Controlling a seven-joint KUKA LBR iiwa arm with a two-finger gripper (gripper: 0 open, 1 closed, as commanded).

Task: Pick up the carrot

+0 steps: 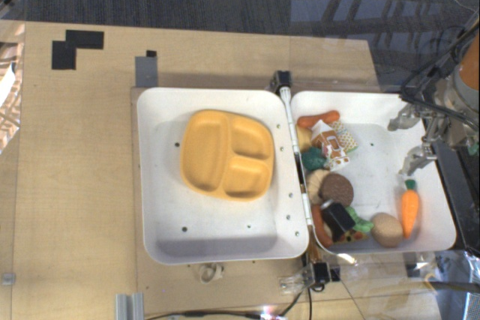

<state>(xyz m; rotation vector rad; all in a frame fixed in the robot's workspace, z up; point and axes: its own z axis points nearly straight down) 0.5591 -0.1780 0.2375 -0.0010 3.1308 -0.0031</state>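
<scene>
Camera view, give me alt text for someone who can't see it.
A gripper hangs above the right bin, just above a carrot lying near the bin's right edge. Toy foods crowd that bin's left side; the left bin holds a yellow tray.

smooth matt plastic tray (202, 154)

The orange carrot (409, 211) with its green top lies lengthwise near the right bin's (442, 232) right edge, toward its front-right corner.
</scene>
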